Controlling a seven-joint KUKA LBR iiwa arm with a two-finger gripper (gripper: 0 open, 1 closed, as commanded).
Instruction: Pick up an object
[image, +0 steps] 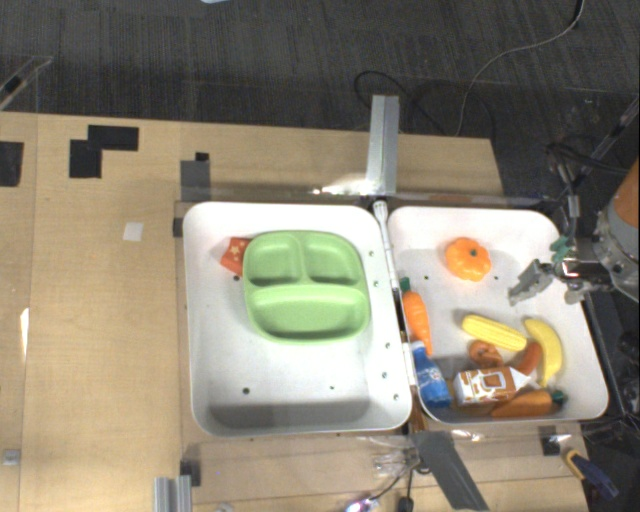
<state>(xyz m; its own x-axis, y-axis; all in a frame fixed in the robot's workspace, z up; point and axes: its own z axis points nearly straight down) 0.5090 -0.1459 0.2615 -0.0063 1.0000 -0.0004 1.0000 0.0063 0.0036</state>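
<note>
The right bin (500, 225) holds several toy foods. A small orange pumpkin (467, 258) lies near its back. An orange carrot (416, 316) rests against the left wall, with a blue bottle (432, 381) in front of it. A yellow corn cob (492, 332), a banana (546, 346), a red sausage (528, 358) and a brown-and-white carton (489, 385) crowd the front right. My gripper (551, 284) hangs over the bin's right side, open, with nothing between its fingers. It is above and just behind the banana.
The left bin (290, 395) holds a green divided plate (303, 283) with a red item (234, 256) tucked at its back left corner. A metal post (384, 140) stands behind the seam between the bins. Cables trail at the far right.
</note>
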